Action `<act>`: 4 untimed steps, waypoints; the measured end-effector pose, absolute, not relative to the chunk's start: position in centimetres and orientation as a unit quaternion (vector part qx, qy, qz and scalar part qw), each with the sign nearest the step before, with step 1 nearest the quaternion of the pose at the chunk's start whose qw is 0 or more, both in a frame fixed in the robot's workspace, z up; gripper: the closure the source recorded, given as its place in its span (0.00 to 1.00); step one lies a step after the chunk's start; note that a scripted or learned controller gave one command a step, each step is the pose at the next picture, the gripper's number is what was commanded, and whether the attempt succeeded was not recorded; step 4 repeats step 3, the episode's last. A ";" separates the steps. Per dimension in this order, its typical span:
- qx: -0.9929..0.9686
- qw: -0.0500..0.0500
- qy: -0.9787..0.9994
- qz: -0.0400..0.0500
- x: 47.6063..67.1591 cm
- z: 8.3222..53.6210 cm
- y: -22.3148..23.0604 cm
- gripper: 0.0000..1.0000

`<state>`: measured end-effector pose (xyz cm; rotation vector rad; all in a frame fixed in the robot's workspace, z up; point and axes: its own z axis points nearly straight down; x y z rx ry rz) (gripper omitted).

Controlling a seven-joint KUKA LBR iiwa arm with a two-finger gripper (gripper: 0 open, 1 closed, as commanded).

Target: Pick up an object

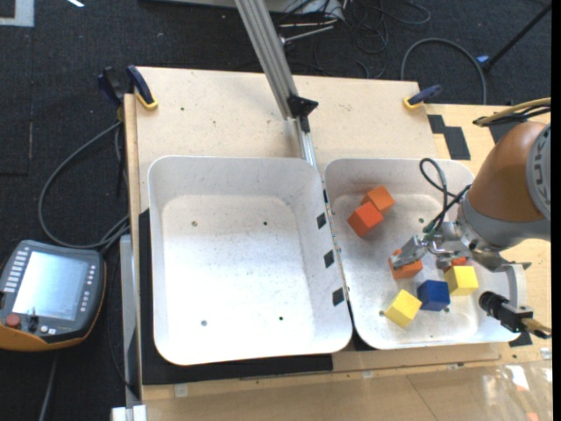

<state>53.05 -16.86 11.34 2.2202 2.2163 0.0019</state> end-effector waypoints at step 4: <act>0.703 0.000 0.711 0.002 61.0 19.5 0.9 1.00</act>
